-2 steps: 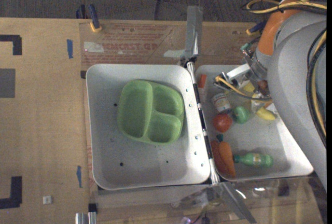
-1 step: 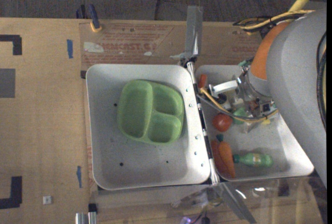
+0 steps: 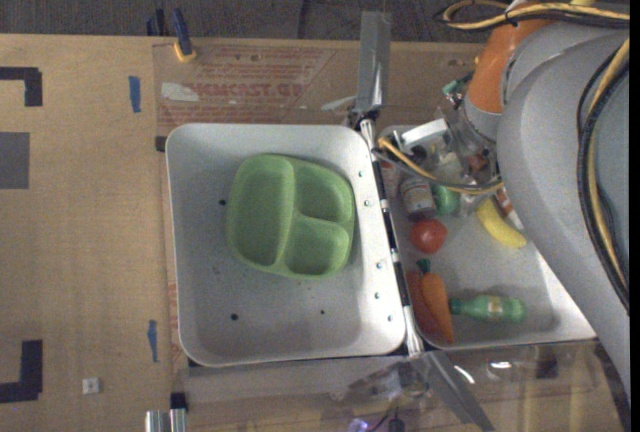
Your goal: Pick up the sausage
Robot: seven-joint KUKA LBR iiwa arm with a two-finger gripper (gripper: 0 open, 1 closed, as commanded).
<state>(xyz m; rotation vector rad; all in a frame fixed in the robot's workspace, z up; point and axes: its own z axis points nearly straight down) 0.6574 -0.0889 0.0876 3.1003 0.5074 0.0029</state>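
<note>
A short brown-red piece that looks like the sausage (image 3: 416, 197) lies near the back left of the right bin (image 3: 560, 315). The gripper (image 3: 447, 170) hangs low over the back of that bin, just right of the piece and above it. Yellow cables and the grey wrist cover much of the gripper. A small green item (image 3: 446, 201) sits directly beneath it, beside the brown piece.
The right bin also holds a red tomato (image 3: 428, 236), an orange carrot (image 3: 435, 305), a green bottle (image 3: 488, 308) and a yellow banana (image 3: 499, 224). A green divided plate (image 3: 291, 215) rests in the left bin (image 3: 200, 310). The arm covers the right bin's far right side.
</note>
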